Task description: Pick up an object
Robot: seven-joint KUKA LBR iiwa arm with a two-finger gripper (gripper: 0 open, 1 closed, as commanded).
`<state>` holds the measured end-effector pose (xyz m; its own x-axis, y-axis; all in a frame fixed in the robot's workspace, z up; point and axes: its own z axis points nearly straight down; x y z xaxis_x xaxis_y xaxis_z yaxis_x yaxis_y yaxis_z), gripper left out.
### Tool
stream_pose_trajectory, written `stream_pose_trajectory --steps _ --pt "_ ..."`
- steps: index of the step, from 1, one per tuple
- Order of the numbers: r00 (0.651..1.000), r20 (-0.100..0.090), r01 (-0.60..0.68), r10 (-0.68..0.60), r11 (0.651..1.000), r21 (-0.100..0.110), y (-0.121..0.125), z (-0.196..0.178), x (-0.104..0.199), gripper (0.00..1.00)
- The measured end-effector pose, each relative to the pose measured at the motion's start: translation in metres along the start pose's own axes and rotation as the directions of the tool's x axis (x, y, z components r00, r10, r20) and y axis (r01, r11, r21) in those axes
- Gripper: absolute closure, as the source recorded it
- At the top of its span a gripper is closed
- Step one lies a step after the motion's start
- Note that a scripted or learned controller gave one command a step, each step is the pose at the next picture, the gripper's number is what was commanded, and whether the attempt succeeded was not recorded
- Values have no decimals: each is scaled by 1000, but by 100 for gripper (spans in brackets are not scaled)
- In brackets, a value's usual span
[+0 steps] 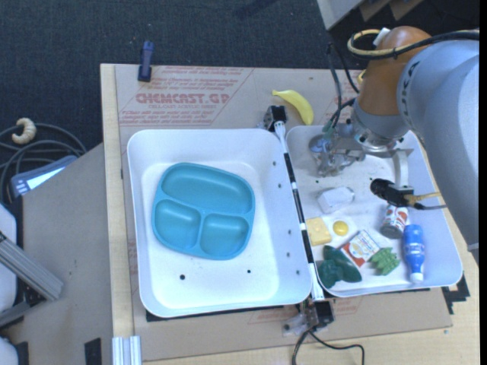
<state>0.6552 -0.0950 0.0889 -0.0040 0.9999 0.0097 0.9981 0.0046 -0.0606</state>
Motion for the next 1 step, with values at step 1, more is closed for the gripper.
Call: stream_pose_trajectory --steps 1 --pt "1000 9 -5 5 998 -61 -30 -52 1 100"
